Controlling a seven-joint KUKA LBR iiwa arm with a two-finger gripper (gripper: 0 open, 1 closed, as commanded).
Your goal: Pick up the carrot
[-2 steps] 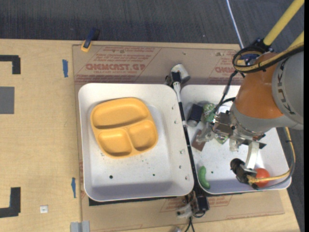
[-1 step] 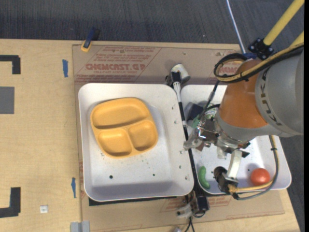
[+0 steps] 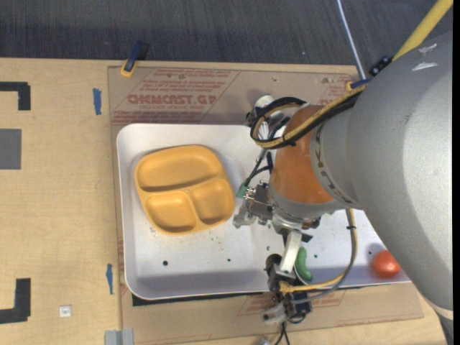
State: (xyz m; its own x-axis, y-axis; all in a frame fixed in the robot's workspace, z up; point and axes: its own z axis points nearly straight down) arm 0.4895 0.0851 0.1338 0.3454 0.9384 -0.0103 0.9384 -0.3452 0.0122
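Carrot: look toward the near right corner of the bin. An orange-red piece lies on the floor there. The arm hides part of it, so it is probably the carrot, though its shape is hard to read.
Gripper: it hangs over the middle of the bin, just beside the right edge of the plate and well apart from the carrot.
Grip: you cannot tell whether it is released or clenched, because the wrist blocks the view from above. You can see nothing held.
Arm: it reaches in from the right and covers the right part of the bin. Its orange band sits right above the gripper.
Plate: it is yellow with three compartments and lies flat in the left half of the bin, nearer the far edge.
Green piece: it is small and lies close to the near edge of the bin, about midway along. It is left of the carrot and apart from it.
Specks: you can see a few dark dots on the bin floor between the plate and the near edge.
Cardboard: this sheet lies under the bin and shows past its far edge.
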